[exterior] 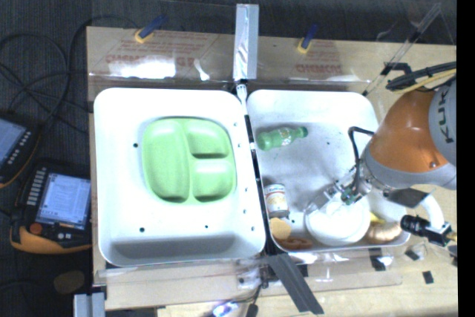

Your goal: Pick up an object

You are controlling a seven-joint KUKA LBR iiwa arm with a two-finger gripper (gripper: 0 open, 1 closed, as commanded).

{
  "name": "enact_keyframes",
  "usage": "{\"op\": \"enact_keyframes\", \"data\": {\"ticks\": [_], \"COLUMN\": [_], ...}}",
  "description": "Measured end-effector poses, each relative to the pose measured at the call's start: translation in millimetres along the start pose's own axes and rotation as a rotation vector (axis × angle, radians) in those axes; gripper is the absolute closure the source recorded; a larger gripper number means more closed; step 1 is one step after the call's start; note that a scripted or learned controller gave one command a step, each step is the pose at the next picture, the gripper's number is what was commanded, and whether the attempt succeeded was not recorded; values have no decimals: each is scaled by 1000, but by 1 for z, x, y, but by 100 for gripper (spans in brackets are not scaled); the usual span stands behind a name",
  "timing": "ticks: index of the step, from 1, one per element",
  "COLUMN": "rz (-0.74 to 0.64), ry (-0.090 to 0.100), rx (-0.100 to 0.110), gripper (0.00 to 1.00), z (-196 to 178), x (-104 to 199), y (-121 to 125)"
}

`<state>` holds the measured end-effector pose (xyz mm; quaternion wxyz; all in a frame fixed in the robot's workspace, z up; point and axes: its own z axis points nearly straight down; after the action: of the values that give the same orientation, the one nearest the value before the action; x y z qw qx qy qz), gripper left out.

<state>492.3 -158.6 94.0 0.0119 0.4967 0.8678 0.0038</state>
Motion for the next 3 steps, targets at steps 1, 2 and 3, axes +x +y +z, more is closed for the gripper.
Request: {"op": "enact_keyframes", "data": {"ticks": [1, 2, 3], "rz": [0, 149, 199], "ry": [0, -10, 11], "rx": [0, 5, 10], "gripper": [0, 0, 0], "z": [0, 0, 2], "x": [0, 33, 10], "y": [0, 16, 37]}}
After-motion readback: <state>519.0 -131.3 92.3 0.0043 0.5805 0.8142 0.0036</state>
